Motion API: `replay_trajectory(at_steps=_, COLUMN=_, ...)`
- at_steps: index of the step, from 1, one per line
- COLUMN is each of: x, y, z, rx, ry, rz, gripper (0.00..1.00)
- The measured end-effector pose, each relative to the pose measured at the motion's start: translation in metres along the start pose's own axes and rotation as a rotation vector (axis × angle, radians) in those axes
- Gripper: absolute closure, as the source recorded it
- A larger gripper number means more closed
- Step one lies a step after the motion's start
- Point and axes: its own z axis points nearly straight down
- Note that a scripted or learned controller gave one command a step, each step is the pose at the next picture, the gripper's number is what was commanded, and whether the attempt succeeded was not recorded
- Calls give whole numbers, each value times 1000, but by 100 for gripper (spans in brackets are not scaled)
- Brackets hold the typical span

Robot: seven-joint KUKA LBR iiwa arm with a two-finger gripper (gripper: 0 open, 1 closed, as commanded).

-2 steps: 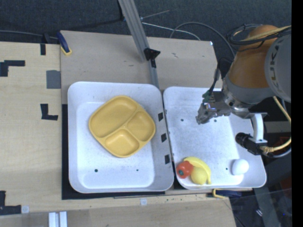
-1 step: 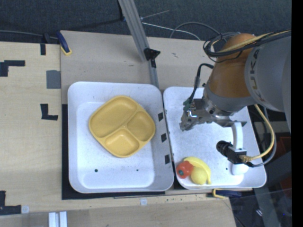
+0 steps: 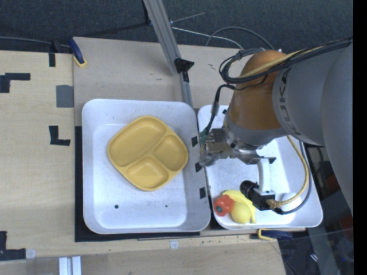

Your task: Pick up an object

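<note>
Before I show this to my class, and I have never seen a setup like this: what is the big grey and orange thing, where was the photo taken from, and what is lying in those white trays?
The big grey and orange thing is a robot arm that reaches in from the right of the picture. The photo comes from one fixed camera above the bench, looking down at a slant. Two shallow white bins sit side by side. The left bin holds a yellow divided plate with three compartments. The right bin holds small toy food near its front left corner: a red piece touching a yellow piece. The arm hangs over the right bin, and its hand sits near the edge between the two bins. The arm's body hides much of the hand, so I cannot tell whether it grips anything.
</note>
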Motion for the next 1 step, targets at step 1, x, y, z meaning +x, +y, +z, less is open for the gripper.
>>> replay_trajectory(at_steps=1, x=53, y=-14, z=-14, rx=-2, ry=0, rz=-2, gripper=100)
